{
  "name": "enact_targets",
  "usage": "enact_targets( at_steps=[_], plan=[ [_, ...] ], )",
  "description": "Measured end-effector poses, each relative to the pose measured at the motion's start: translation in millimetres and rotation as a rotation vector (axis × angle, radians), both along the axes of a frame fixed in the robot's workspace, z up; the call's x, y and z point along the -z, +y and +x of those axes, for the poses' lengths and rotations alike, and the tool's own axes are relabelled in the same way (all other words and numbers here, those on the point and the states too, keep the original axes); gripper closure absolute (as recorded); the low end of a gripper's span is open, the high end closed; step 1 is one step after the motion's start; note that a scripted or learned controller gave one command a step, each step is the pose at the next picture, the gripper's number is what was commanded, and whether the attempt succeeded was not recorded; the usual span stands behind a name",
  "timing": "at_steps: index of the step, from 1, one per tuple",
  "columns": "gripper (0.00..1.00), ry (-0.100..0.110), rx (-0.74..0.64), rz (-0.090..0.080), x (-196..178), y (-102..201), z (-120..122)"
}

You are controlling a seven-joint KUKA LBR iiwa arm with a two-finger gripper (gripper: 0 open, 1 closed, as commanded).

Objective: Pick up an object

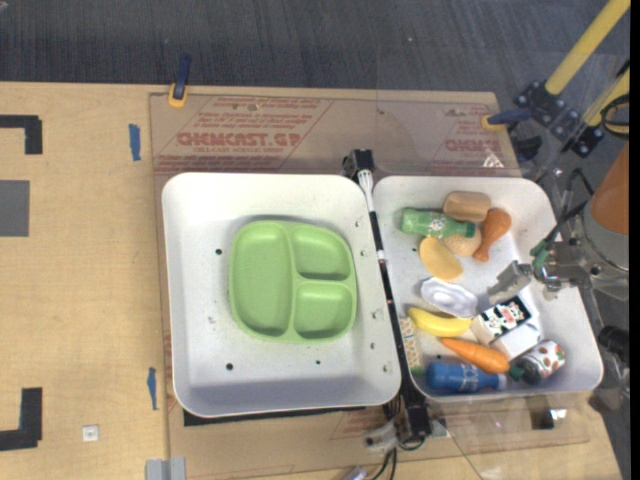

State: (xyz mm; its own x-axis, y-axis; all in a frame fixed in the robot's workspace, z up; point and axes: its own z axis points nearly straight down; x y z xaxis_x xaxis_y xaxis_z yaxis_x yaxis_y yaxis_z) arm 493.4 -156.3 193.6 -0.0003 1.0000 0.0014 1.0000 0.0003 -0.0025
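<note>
we see two white bins side by side; the left bin (pixel 190 268) holds a green divided plate (pixel 293 281), and the right bin (pixel 570 353) holds a heap of toy food. our gripper (pixel 512 280) reaches in from the right and hangs low over the middle of the right bin, just above a small black-and-white carton (pixel 503 317). nothing sits between its tips as far as we can see, and how wide the jaws stand we cannot tell from this slant.

near the gripper lie a white cup (pixel 447 295), a banana (pixel 440 322), a carrot (pixel 474 353) and a blue bottle (pixel 462 376); farther off are a drumstick (pixel 491 230), a bread roll (pixel 467 206) and a green bottle (pixel 436 223).

we judge this the approach step, no pick made yet. the next move calls for a short descent onto one item, most likely the carton or cup, with the tips set astride it and clear of its neighbours before closing.
</note>
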Motion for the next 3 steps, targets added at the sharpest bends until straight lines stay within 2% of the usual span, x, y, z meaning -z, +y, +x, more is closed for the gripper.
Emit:
enact_targets(
  at_steps=[1, 2, 3],
  plan=[
    [0.0, 0.003, 0.148, 0.001, 96.4, 20.2, 83.0],
    [0.0, -0.013, 0.421, -0.001, 104.4, 63.0, 122.6],
    [1.0, -0.018, 0.415, -0.008, 91.8, 60.7, 123.7]
  ],
)
